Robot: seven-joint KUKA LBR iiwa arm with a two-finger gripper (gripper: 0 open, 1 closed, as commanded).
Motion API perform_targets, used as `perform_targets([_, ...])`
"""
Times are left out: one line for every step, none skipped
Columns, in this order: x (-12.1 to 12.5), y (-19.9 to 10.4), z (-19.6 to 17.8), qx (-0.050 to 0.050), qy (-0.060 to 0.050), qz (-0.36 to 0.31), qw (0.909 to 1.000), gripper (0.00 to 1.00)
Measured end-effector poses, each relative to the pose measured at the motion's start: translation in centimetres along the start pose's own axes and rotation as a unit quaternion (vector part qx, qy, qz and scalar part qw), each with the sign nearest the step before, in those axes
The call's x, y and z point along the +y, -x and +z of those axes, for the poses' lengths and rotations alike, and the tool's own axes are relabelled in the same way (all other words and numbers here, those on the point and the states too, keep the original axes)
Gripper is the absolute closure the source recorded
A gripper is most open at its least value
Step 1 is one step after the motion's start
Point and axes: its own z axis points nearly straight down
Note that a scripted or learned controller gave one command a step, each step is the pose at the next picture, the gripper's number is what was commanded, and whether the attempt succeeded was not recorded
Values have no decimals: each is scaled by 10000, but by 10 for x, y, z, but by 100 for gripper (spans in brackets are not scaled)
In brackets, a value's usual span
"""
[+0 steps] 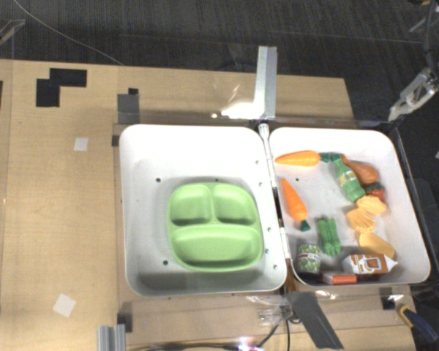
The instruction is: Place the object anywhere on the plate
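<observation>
A green plate (214,224) with three compartments lies in the left white bin (143,196), and nothing rests on it. The right bin (406,196) holds toy foods: two orange carrots (298,158) (294,202), a green packet (347,178), a brown piece (363,171), yellow crisps (370,211), a green vegetable (328,237), a small can (309,257) and a brown carton (370,265). My gripper (415,97) appears as a pale shape beyond the right bin's far right corner, well away from every object and holding nothing that I can see.
A metal upright post (266,82) stands behind the seam between the two bins. Cables hang at the upper right corner. The wooden bench (51,218) stretches to the left of the bins.
</observation>
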Motion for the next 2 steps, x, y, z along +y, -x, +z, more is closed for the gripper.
perform_targets([17,-16,27,78,104,-1261,9919,0])
perform_targets([16,-14,13,40,57,-1249,9921,100])
